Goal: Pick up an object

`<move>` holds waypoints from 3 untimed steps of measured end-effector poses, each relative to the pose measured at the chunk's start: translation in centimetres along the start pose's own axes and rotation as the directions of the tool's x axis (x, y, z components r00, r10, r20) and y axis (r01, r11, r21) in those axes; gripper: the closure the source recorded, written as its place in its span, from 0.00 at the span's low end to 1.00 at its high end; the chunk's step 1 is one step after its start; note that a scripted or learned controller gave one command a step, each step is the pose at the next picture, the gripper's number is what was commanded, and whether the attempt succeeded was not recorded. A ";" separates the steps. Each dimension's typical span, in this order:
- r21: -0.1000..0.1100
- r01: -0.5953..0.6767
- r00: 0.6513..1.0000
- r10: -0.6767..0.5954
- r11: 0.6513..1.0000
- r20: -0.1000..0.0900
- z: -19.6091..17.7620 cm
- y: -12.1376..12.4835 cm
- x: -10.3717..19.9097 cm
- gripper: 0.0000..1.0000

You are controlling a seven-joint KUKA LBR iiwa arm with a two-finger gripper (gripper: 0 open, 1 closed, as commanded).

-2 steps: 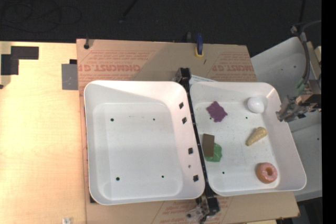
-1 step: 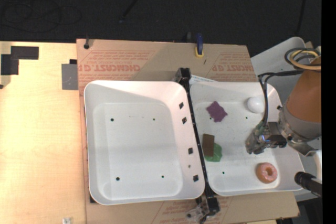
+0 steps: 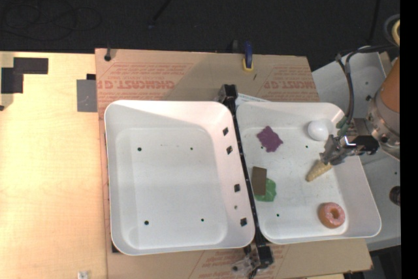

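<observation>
In the right-hand bin (image 3: 366, 222), near its right wall, lies a tan cone-shaped piece (image 3: 319, 170), its long axis slanting from lower left to upper right, the narrow tip at the lower left and the wider end up against the pincer (image 3: 334, 152). The pincer reaches in from the right, just above that wider end; whether it is apart or together cannot be told. A white ball (image 3: 318, 130) sits just above the pincer, near the bin's far rim. A purple scrap (image 3: 269, 138) lies well to the left, a brown-and-green block (image 3: 262, 185) near the bin's left wall, and a pink ring (image 3: 332, 215) toward the near right corner. The left-hand bin (image 3: 121, 232) adjoins on the worktop (image 3: 46, 166).
</observation>
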State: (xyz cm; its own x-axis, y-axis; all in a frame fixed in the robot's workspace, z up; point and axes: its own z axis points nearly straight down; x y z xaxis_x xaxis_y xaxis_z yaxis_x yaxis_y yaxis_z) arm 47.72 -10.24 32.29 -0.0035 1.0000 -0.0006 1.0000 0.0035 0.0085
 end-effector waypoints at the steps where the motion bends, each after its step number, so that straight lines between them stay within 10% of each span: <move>1: 0.023 -0.005 1.000 0.005 1.000 -0.004 15.9 -0.5 -0.5 1.00; 2: 0.014 -0.008 1.000 0.008 1.000 -0.002 14.2 -0.4 -0.7 1.00; 3: -0.003 0.005 1.000 -0.005 1.000 -0.002 1.1 0.1 5.4 1.00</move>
State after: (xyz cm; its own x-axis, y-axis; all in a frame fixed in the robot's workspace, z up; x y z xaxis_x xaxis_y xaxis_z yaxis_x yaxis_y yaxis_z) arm 47.77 -4.86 31.20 -0.0085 1.0000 0.0018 0.9999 0.0085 0.0113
